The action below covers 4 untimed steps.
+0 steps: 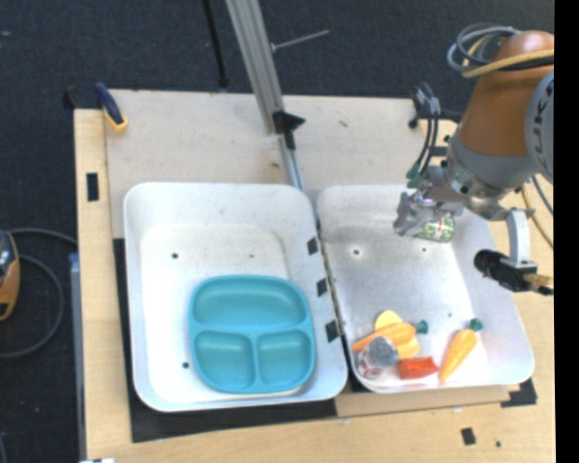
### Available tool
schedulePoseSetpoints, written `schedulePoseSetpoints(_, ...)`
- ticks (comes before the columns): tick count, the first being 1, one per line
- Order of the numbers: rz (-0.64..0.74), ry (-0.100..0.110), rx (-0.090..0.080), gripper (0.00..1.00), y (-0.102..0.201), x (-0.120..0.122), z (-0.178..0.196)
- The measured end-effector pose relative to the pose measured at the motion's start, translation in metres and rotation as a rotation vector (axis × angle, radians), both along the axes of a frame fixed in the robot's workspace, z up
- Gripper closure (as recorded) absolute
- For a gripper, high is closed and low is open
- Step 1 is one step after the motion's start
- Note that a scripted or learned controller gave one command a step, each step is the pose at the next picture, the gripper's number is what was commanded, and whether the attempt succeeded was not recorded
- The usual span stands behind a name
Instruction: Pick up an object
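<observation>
My gripper [417,216] hangs over the far right part of the right bin [386,258], below the arm's orange band. A small green and white object [437,228] sits right at the gripper's tip, on its right side; whether it is held is unclear from here. At the bin's near edge lies a cluster of toys: a yellow piece [390,321], an orange carrot [458,351], a second orange piece [394,337], a red piece [418,367] and a greyish round item [376,355].
The left bin [164,230] holds a blue divided tray [253,334]. A slanted metal post [261,66] rises behind the bins. A black fitting [500,268] juts over the right bin's right rim. A blue and yellow clamp [111,105] grips the bench's far left corner.
</observation>
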<state>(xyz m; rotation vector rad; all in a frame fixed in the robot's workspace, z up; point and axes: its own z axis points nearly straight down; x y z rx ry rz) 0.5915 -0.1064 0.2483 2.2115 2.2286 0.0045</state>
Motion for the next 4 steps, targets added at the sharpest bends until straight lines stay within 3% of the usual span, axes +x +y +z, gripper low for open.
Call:
schedulePoseSetpoints(2, -0.001, 0.001, 0.000, 1.00, 0.092, 0.027, -0.014)
schedulePoseSetpoints(4, 0.000, 0.001, 0.001, 1.00, 0.189, 0.047, -0.001)
